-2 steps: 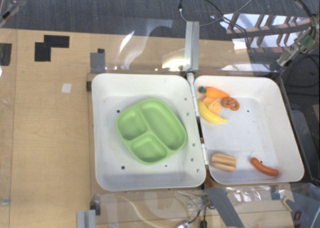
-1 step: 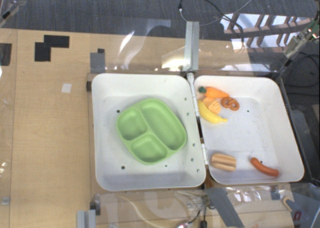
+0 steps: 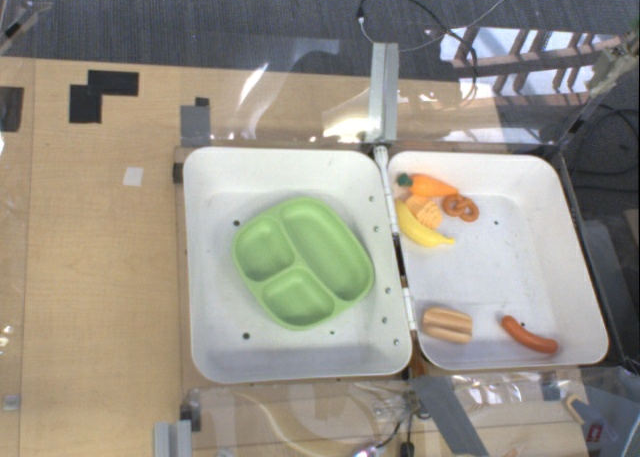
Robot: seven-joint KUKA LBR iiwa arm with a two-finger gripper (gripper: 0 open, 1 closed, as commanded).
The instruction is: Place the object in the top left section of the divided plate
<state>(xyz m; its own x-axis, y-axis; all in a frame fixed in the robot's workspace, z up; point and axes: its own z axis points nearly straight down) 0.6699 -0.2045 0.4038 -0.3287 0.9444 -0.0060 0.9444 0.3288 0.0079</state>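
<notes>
A green divided plate lies in the left white bin, turned at a slant, with three sections that hold nothing. In the right white bin lie toy foods: a carrot, a yellow banana, an orange segment piece and a pretzel clustered at the top left corner. A hot dog bun and a red sausage rest near the bin's front wall.
A grey metal post stands behind the seam between the two bins. Black cables loop across the dark floor behind. Light wooden bench surface stretches to the left.
</notes>
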